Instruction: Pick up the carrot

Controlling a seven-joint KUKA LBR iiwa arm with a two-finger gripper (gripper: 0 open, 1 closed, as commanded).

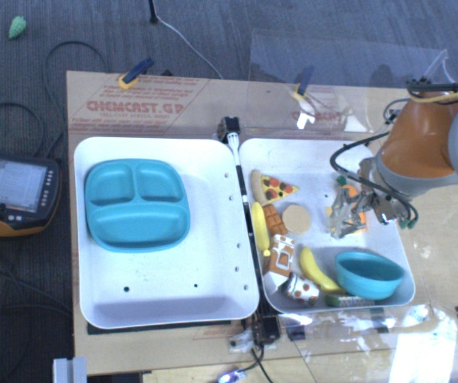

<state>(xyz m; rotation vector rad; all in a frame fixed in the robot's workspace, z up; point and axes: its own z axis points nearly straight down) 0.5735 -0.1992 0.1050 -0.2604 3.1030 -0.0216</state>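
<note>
I had the gripper [347,214] low in the right bin [396,238], its fingers closed around the carrot [355,219], above the blue bowl [369,274]. I judged a slow, straight lift best, so it wouldn't slip.

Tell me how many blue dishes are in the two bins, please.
2. A divided blue tray lies in the left bin; a blue bowl sits at the near right corner of the right bin. No others are visible.
</note>
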